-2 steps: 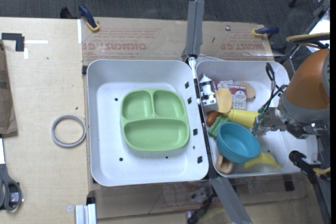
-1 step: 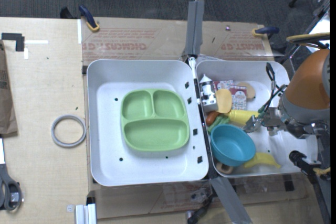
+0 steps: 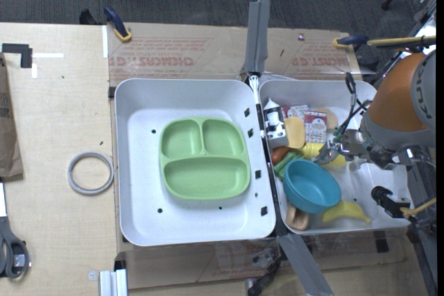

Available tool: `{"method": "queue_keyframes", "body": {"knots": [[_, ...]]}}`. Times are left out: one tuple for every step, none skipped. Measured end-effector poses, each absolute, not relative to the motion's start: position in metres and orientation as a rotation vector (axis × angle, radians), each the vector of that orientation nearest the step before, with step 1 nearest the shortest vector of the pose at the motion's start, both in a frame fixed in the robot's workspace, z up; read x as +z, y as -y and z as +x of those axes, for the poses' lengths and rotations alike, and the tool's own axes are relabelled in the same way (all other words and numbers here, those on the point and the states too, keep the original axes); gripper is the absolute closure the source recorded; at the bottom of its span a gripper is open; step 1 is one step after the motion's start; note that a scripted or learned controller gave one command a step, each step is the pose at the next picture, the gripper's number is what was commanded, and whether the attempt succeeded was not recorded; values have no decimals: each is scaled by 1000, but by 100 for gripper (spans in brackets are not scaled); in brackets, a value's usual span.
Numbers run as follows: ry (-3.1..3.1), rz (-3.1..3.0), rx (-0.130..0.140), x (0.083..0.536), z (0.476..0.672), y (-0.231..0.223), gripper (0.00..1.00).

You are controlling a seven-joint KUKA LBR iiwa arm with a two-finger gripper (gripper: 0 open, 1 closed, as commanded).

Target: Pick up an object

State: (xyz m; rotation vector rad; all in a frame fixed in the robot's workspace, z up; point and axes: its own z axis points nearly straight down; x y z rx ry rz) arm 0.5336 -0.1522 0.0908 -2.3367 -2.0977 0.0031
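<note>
Camera view looked down on a bench (image 3: 55, 128) with two white bins side by side. Left bin (image 3: 132, 170) held a green divided plate (image 3: 205, 157), lying flat near the middle. Right bin (image 3: 361, 184) was cluttered: blue bowl (image 3: 311, 185) at the near left, a banana (image 3: 347, 212) just right of it at the near edge, a yellow item (image 3: 295, 129) and a white-and-red packet (image 3: 313, 125) toward the far side, a small black-and-white carton (image 3: 273, 121) by the left wall, something red-orange (image 3: 280, 154) tucked beside the bowl's far-left rim, a brownish piece (image 3: 297, 220) under the bowl's near edge. Arm (image 3: 402, 104), grey with an orange band, came in from the right over the right bin. Gripper (image 3: 334, 149) sat low among the items, just beyond the bowl's far-right rim, next to a yellowish object; jaws were too small and cluttered to read, cannot tell how wide they were or whether anything was between them. On the bench left of the bins lay a grey ring (image 3: 91, 172); scissors (image 3: 12, 253) at the near-left edge; a brown paper bag (image 3: 8, 128) at the left edge. Blue-and-yellow clamps (image 3: 118, 24) sat along the far side of the cardboard sheet.
</note>
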Motion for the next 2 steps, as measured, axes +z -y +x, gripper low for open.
{"method": "queue_keyframes", "body": {"knots": [[2365,-2067,2,91,534,159,0],[2361,-2069,4,100,533,160,100]]}}
